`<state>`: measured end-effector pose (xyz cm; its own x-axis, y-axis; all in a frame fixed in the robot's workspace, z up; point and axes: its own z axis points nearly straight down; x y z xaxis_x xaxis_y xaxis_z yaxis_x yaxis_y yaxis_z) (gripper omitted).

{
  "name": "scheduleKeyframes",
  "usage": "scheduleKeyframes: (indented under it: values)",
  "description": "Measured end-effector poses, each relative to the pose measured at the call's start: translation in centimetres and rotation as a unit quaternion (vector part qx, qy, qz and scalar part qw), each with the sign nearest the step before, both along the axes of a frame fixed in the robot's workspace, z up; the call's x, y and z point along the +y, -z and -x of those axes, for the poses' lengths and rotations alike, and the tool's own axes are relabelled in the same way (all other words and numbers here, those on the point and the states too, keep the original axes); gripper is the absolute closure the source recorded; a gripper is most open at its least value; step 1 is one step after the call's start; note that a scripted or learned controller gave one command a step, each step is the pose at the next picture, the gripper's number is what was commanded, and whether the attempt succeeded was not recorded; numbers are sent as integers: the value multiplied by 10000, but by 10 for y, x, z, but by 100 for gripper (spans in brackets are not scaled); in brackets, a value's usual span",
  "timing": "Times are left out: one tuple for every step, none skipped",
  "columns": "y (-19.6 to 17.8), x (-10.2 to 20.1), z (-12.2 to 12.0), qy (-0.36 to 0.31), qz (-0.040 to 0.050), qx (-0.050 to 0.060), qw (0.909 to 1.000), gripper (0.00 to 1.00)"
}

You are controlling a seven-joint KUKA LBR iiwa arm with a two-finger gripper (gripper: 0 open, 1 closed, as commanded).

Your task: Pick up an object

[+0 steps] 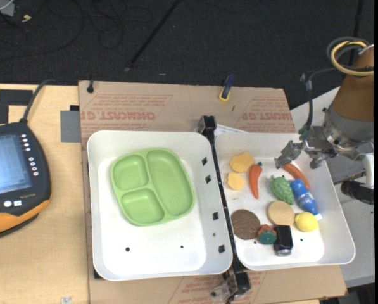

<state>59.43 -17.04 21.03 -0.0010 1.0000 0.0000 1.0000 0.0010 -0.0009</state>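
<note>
- Nothing lifted yet, by the look of it: every object lying in the right bin (340, 246), the whole pick left to do.
- Left bin (106, 233) carrying a green divided tray (152, 186).
- End effector (301, 153) hanging over the right bin's far right part, fingers spread with nothing between them.
- Likely target just beneath: orange carrot (296, 172), slim and tapered, touching the blue bottle (303, 197) and beside the bumpy green vegetable (282, 189).
- Nearby: red chili (255, 179), yellow lemon (306, 222), brown disc (245, 223).
</note>
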Motion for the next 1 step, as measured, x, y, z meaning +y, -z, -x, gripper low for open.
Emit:
scheduleKeyframes:
  values:
    - [-10,-1,0,-1,-3,2,10000,100]
